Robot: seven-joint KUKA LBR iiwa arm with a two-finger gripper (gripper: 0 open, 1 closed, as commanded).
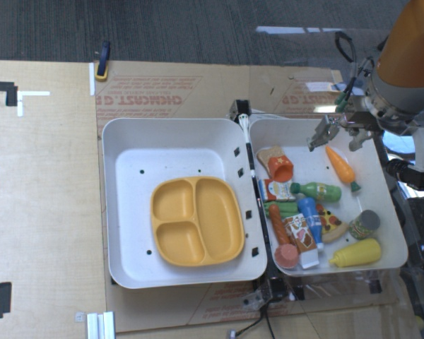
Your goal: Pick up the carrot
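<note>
One carrot [340, 165]: lying loose near the right bin's [381, 256] far right corner
Tool [336, 136]: fingers spread open, nothing gripped, hovering just above the carrot's top end

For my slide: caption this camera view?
Open hand hovers above the carrot in the right bin.

The arm [408, 41] runs off the right edge — the pizza slice [331, 224] lies half-buried under bottles.
</note>
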